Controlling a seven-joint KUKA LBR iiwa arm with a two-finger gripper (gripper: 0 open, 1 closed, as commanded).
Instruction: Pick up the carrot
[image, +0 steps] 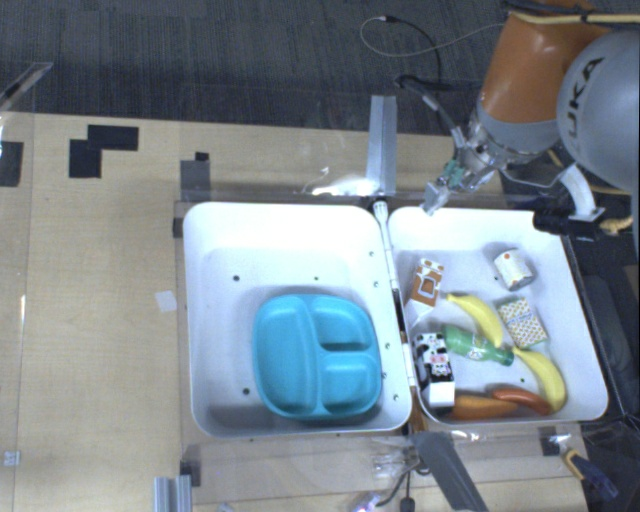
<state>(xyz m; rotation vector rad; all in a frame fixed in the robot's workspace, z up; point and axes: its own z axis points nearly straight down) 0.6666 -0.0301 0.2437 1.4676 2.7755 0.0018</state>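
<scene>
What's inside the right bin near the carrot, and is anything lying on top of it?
The carrot lies along the right bin's near wall. A red item overlaps its right end, hiding that tip. A black-and-white box sits just above its left end; contact is unclear.

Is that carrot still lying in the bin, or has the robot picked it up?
In the bin. The carrot lies flat along the near wall of the right bin, while the gripper hangs above the bin's far rim.
</scene>
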